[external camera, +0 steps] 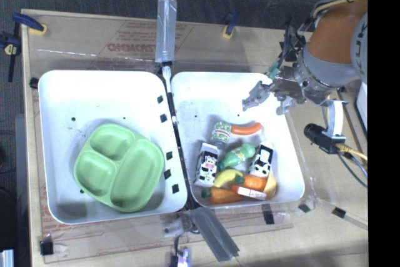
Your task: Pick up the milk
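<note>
the gripper hangs empty with fingers spread above the right bin, and could snag the banana or carrot crowding the milk carton.

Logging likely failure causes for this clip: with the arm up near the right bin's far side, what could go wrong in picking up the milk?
1. There are two cow-print milk cartons and; the grasp could waver between them.
2. Both sit packed against the green vegetable, banana and carrot, so a descent may catch a neighbour instead.
3. The gripper hangs beyond the pile near the bin wall, leaving a long, error-prone approach.
</note>
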Motion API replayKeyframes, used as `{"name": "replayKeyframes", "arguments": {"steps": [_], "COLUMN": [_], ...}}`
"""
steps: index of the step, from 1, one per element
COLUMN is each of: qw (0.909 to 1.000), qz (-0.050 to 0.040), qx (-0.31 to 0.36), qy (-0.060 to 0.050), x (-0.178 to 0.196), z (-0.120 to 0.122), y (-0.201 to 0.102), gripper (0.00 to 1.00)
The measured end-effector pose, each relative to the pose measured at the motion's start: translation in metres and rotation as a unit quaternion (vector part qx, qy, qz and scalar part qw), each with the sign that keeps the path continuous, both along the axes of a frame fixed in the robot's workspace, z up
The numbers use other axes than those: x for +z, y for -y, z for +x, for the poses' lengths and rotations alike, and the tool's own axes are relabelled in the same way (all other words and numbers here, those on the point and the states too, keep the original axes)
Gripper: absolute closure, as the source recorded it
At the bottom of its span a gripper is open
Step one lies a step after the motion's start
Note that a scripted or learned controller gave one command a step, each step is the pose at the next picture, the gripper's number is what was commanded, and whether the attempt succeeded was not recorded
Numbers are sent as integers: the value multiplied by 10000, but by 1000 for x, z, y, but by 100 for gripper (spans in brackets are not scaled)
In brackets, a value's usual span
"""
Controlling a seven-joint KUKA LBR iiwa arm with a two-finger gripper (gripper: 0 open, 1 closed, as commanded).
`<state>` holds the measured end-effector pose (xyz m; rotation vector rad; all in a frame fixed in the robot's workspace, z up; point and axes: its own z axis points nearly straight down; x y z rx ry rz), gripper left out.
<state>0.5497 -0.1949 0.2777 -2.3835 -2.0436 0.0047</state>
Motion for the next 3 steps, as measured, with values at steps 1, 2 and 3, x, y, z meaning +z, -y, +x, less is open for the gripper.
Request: {"name": "replayKeyframes", "arguments": {"steps": [1,2,3], "qw": [9998,9995,9996], "qz": [10,-31,-10], "qx": [208,-314,-280], "qy": [-11,42,22], "x": [-115,-185,-177], "z": [-60,-59,-59], "y": [1,-82,-84], "gripper": [0,0,100]}}
